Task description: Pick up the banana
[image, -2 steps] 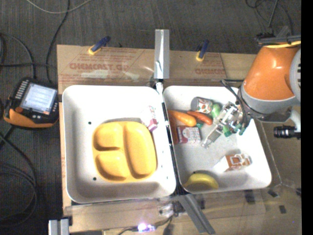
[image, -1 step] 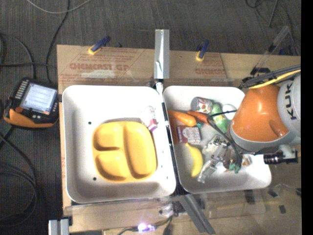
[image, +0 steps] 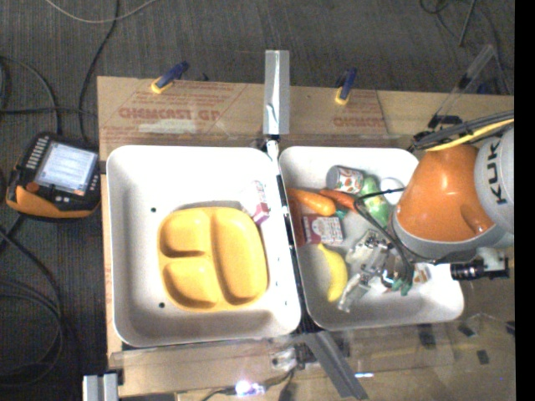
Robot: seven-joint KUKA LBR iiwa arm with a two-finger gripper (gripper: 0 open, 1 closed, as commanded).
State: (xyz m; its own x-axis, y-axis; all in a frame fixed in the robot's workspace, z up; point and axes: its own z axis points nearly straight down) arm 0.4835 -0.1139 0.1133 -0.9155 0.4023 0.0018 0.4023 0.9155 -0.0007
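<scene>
dark carpet with cables is surrounding the bench; two white bins are sitting side by side. yellow divided tray (image: 215, 256) is lying in the left bin (image: 125, 224). banana (image: 333, 276) is lying in the right bin (image: 435, 303), below the red packet (image: 321, 228). gripper (image: 361, 282) is hanging just beside the banana, fingers spread, pinching nothing.

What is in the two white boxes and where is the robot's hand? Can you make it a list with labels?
left bin: yellow tray with three sections; small pink-and-white packet by its far right corner
right bin: banana, carrot, can, dark red packet, something green
gripper: low in the right bin, just right of the banana
banana held: no, it lies on the bin floor
</scene>
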